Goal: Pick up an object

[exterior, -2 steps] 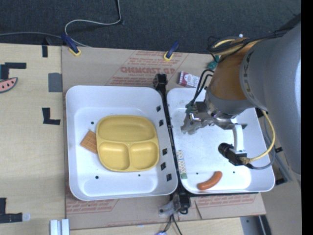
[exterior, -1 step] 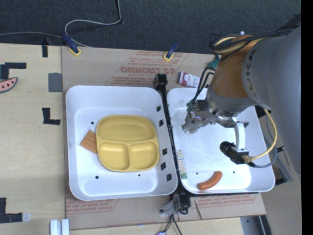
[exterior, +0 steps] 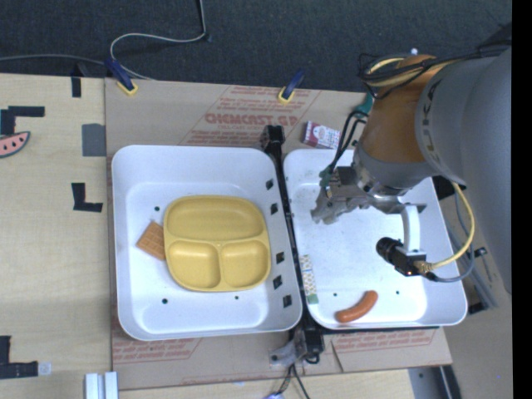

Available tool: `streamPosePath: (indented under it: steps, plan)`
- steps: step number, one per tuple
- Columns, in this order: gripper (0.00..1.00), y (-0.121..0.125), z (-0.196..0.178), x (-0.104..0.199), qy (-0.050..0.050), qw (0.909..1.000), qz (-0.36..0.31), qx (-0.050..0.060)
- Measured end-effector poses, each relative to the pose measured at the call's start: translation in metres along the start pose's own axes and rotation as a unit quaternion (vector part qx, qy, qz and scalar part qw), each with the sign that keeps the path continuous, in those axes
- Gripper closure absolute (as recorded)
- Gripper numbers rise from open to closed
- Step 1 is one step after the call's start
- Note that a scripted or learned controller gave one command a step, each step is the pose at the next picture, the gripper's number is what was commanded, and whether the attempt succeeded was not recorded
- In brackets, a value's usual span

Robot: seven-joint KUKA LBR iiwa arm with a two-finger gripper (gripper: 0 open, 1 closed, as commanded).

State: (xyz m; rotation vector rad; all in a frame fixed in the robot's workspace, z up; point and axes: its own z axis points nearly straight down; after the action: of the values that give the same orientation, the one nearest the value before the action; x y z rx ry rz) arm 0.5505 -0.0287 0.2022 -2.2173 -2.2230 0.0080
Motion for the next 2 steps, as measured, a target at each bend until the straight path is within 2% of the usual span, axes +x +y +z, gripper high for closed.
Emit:
streamPosePath:
  steps: [1,2]
  plan:
    - [1.00,0.0000,-0.0092,0.0002,0.000,1.0000,0.000,0.001]
    - [0.00,-0.0001,-0.0091,0.0000,-0.001,1.0000,0.000,0.001]
